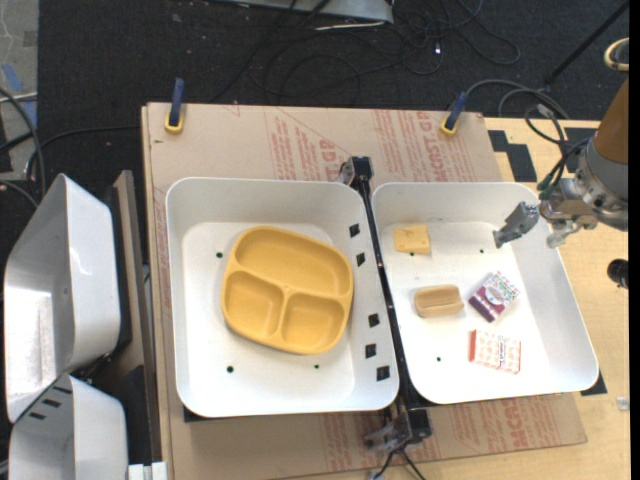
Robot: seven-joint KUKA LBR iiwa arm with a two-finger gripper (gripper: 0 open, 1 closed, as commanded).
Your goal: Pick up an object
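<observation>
Overhead: brown cardboard-covered worktop carries two shallow white bins. Left white bin holds a yellow three-compartment plastic tray. Right white bin, landmark: tan rounded block at centre, red-white flat packet toward its near-right, purple-white packet right of centre, yellow cube toward its far-left. End effector over far-right rim; finger state indeterminate.

Four small things lie flat and apart in the right bin: a yellow sponge-like block near its far left, a tan bar mid-bin, a purple-and-white packet just beside it, and a red-and-white packet nearer.
</observation>
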